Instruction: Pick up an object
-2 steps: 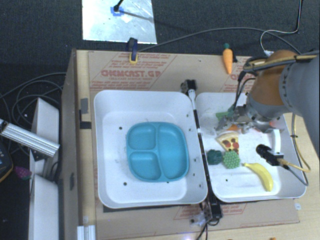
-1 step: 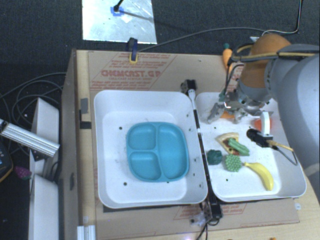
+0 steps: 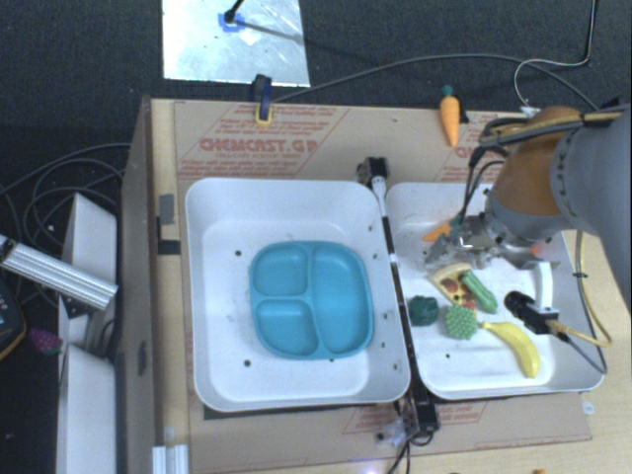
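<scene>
Arm reaches in from the right, low over the right bin point(image 3: 573, 363); the hand point(image 3: 456, 248) sits at the bin's upper left, just above a cluster of small toys. Cannot tell whether it is released or clenched, and nothing shows as gripped. Nearest candidate: a flat pizza slice point(image 3: 453, 285), directly below the hand, with a green pickle point(image 3: 480, 291) touching its right side. Further down lie a dark green lump point(image 3: 425, 310), a knobbly green ball point(image 3: 460, 322) and a banana point(image 3: 518, 345). An orange bit point(image 3: 435, 232) peeks out at the hand's left. Left bin point(image 3: 212, 265) carries a blue divided plate point(image 3: 310, 298). Judgement: the toys crowd together, so the descent should be centred on one piece; the pickle looks easier to pinch than the flat slice.
</scene>
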Robot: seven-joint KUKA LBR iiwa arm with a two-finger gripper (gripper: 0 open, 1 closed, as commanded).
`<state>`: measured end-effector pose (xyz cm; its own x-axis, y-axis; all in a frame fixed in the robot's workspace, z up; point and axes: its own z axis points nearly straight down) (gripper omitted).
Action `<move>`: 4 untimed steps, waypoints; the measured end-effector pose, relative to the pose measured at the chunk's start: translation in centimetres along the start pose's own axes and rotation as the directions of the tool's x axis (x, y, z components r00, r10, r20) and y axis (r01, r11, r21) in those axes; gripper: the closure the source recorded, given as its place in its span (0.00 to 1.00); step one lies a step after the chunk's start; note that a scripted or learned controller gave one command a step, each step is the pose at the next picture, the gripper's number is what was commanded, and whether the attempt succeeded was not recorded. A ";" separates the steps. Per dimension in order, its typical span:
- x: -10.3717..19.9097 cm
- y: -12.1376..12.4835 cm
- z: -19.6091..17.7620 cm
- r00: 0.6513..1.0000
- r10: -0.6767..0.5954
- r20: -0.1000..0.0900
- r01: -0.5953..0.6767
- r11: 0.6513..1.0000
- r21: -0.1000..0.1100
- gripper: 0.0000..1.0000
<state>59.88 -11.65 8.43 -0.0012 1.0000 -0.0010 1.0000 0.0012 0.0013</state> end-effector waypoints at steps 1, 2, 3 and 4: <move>2.6 -4.8 0.0 1.000 0.000 -0.001 0.000 1.000 0.001 0.00; -0.2 4.4 0.0 1.000 -0.002 0.000 0.002 1.000 -0.001 0.00; -3.7 6.2 0.5 1.000 0.004 -0.010 -0.004 0.999 0.038 0.00; -4.5 6.2 0.5 1.000 0.003 -0.011 -0.003 0.999 0.038 0.00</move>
<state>66.11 -16.16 7.91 0.0020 0.9999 0.0099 0.9993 -0.0017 -0.0368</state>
